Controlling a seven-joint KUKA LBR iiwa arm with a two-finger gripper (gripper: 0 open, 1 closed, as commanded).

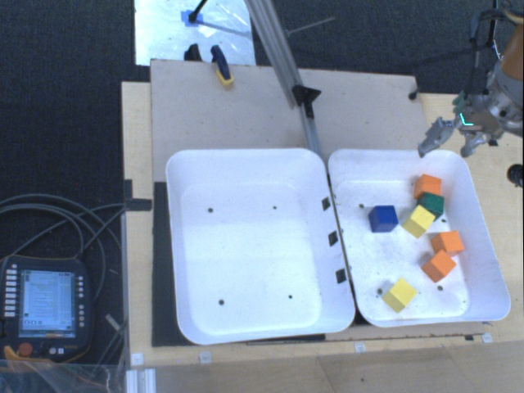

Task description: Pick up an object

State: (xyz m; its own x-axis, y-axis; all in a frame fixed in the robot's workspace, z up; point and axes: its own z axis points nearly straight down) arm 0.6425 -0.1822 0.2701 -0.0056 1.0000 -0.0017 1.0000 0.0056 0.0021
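Note:
The right bin (483,301) holds several small blocks: a blue cube (382,218), a yellow one (418,220) touching a green one (433,204), an orange block (426,186) behind them, two orange blocks (447,242) (438,265) near the right wall, and a yellow cube (400,295) at the front. My gripper (453,140) hangs above the bin's far right corner, fingers spread apart and open with nothing between them. It is well clear of the blocks, up and behind the rear orange one.
The left bin (176,187) sits beside the right one, joined by black clips (333,238). A slanted metal pole (278,43) crosses behind the bins. A teach pendant (45,305) with cables lies at lower left. A yellow-blue tool (221,65) lies on the back board.

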